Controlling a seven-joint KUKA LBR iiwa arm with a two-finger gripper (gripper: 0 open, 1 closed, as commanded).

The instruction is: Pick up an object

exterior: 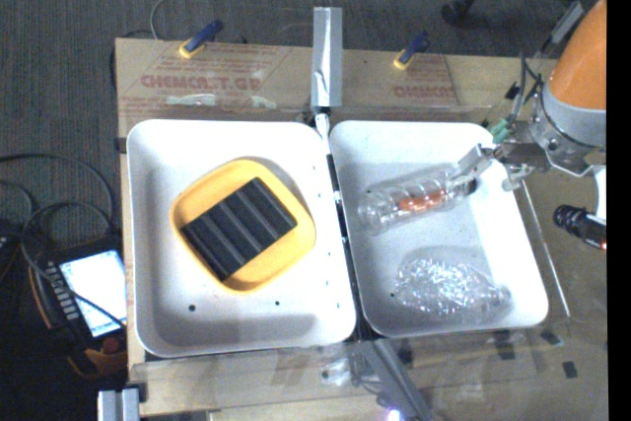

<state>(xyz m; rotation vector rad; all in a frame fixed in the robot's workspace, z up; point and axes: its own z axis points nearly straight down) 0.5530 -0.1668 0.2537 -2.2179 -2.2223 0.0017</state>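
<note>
Gripper (pixel 480 161) fingers were seen at the upper right of the right bin (pixel 527 296), reaching in from the right below the arm (pixel 582 64) with its orange band; whether they were spread or closed could not be told, since the tips were small and blurred against the white wall. A clear plastic bottle (pixel 414 199) with something orange inside was lying on its side in that bin, tilted so that its upper end came up close to the fingertips, though contact could not be confirmed and nothing was shown clamped between them. A crumpled clear wrapper or second clear item (pixel 449 283) was lying nearer the front of the same bin, apart from the bottle. A yellow tray-like object with a black ribbed top (pixel 245 222) was resting in the left bin (pixel 148 311), well apart from the gripper. For the approach to be done well, it was judged that the fingers should be brought down astride the bottle's narrow width, across its long axis, and closed near its middle instead of its end, as a smooth round body is likely to roll or slip. Counted: two bins, one bottle, one crumpled clear item, one yellow object, one arm.
</note>
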